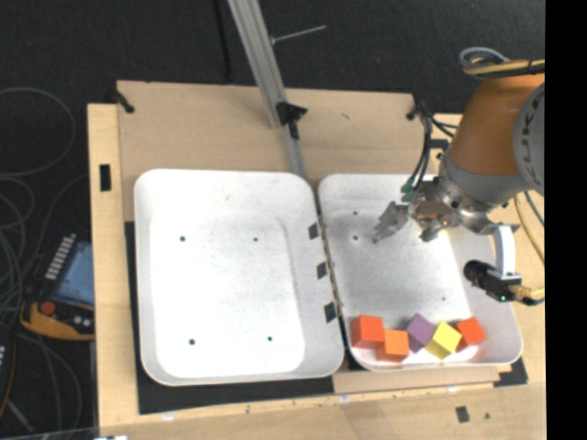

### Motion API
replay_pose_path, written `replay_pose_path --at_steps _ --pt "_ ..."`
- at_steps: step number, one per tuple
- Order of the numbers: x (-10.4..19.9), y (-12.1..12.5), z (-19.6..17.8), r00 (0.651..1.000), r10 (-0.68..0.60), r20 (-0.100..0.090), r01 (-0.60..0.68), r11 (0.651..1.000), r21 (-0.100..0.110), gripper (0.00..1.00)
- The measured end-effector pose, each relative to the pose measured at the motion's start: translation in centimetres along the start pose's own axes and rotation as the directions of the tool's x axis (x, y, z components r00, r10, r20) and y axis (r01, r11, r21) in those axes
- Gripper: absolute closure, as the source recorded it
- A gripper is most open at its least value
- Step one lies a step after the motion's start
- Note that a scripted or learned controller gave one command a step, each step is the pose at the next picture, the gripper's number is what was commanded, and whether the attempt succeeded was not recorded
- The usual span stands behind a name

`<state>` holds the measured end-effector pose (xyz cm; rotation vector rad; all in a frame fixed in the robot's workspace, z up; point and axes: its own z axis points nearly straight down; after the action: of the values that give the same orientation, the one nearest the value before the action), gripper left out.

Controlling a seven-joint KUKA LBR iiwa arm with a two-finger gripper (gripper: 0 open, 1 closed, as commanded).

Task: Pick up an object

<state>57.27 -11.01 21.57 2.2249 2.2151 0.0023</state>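
Fingers (382,224) spread apart, angled low over right bin (385,273), holding nothing.

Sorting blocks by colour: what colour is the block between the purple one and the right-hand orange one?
Yellow, seen clearly in the camera view.

Metal pole (261,53), handheld controller (64,287), loose cables (27,154)
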Motion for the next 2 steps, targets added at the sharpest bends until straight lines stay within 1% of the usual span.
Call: replay_pose_path --at_steps 1,2 --pt "2.4 -7.8 10.1 1.000 -0.004 -0.003 0.004 1.000 0.013 0.00" --pt "4.3 -6.6 1.4 1.000 -0.009 0.000 0.009 1.000 -0.008 0.00"
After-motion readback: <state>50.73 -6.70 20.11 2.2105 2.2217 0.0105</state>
